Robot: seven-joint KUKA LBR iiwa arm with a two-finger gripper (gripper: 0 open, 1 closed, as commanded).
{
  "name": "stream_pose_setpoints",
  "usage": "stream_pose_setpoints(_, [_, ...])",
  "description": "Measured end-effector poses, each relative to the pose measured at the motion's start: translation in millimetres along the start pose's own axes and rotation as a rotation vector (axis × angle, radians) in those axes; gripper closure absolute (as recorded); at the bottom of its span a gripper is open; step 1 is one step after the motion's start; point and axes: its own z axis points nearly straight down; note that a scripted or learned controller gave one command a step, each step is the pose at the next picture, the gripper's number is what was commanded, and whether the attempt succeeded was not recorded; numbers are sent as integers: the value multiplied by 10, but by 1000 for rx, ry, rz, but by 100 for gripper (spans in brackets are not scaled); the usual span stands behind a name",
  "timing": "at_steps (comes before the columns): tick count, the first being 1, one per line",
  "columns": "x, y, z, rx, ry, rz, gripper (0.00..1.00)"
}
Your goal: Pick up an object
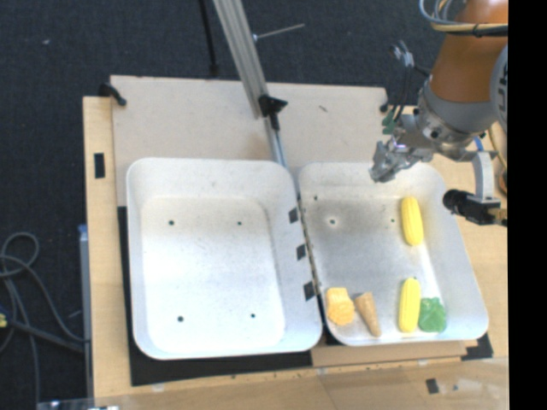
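Gripper [386, 162] hovering over right bin's [359, 237] far rim w/ nothing between its fingers; can't tell how far open. Yellow corn [412, 220] lying just below it; second corn [408, 304], green piece [432, 314], cone [367, 313], orange chunk [340, 306] sitting along near wall. Left bin [214, 254] beside, on wooden bench [188, 118].

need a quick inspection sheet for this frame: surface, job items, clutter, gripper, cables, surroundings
Surface: wooden bench bearing left bin and right bin, side by side.
Job's things: all in right bin: yellow corn near the far right side; second yellow corn, green piece, orange cone and yellow-orange block along the near edge.
Clutter: nothing seen.
Gripper: gripper over the right bin's far edge, holding nothing visible.
Cables: loops on the floor at left.
Surroundings: dark carpet, slanted aluminium post.
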Motion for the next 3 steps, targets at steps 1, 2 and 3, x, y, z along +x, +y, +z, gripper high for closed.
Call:
stream_pose_setpoints(1, [399, -108, 35, 0, -1, 0, 100])
stream_pose_setpoints(2, [893, -303, 14, 0, 1, -1, 100])
stream_pose_setpoints(3, [1400, -502, 173, 2, 0, 0, 100])
